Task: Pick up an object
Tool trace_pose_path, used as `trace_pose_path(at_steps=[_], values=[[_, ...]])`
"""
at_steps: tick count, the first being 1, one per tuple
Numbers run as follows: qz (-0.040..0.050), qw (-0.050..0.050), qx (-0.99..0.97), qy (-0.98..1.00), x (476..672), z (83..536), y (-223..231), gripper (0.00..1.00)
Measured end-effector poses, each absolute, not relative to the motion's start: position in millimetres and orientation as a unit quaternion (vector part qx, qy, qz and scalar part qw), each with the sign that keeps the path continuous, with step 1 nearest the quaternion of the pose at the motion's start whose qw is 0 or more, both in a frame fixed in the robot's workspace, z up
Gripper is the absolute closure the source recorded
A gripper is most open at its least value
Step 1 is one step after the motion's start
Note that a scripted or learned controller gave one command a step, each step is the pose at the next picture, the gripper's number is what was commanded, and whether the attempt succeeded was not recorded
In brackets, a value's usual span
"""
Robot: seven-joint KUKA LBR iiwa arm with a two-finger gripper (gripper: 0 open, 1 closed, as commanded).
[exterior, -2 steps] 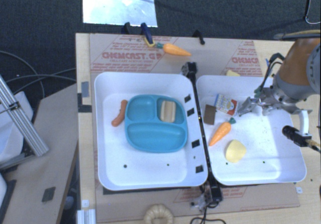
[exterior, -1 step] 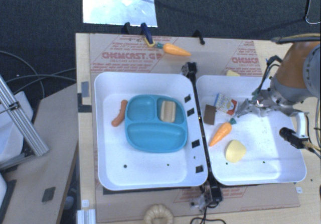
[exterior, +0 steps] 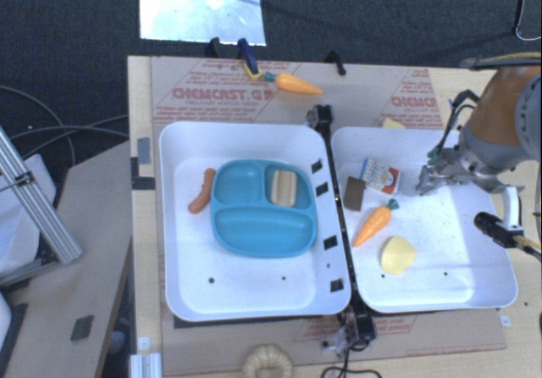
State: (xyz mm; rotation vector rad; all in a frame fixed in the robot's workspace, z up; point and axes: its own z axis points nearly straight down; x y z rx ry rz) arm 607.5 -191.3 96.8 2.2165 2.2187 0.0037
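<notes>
I see my gripper [exterior: 426,180] low in the right bin [exterior: 483,287], just right of the small snack packet [exterior: 378,174]. I cannot tell its state. Nothing looks lifted: a carrot [exterior: 372,225] and yellow lump [exterior: 397,255] lie below the packet, so picking remains.

Reached in from the right, gripper [exterior: 429,180] low over the right bin [exterior: 449,283], nothing seen between its fingers. Lay in that bin: toy carrot [exterior: 371,225], yellow lemon-like piece [exterior: 397,255], brown block [exterior: 354,193], small carton [exterior: 378,175]. Sat in left bin [exterior: 190,283]: blue divided plate [exterior: 258,208], orange sausage [exterior: 201,191].
</notes>
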Motion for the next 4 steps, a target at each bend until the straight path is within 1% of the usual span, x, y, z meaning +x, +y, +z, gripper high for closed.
trace_pose_path(at_steps=[2,3,4], values=[[0.0015,0.003,0.706,0.708,607.7,192.6,-202.6,1.00],[0.0017,0.003,0.706,0.708,609.1,227.1,-202.8,1.00],[0.0003,-0.001,0.705,0.709,573.9,225.0,-158.7,1.00]])
